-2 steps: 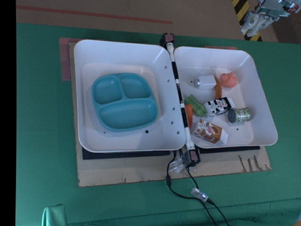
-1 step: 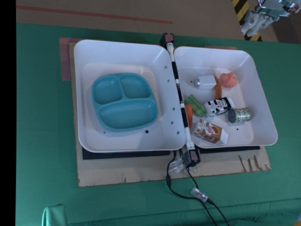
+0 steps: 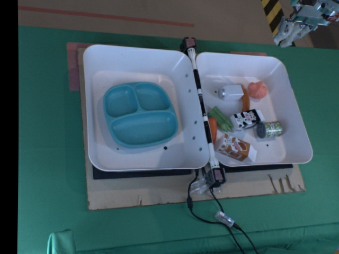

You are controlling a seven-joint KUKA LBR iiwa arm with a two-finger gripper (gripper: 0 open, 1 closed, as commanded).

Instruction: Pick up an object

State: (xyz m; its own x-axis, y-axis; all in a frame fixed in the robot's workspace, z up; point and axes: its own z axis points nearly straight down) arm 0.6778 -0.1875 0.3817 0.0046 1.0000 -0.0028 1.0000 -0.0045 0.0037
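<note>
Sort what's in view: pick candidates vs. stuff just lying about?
Job:
gripper, above the bench's far right corner
silver can
orange toy
cow-print carton
green can
orange carton
carrot
green vegetable

Lying about:
teal divided plate, left bin
cable

A teal plate (image 3: 140,114) lies in the white left bin (image 3: 100,62). In the white right bin (image 3: 286,83): a silver can (image 3: 231,92), an orange toy (image 3: 257,89), a cow-spotted black-and-white carton (image 3: 247,119), a green can (image 3: 269,129), an orange-and-white carton (image 3: 236,147), a green vegetable (image 3: 221,118). The cloth (image 3: 47,142) is green.
</note>
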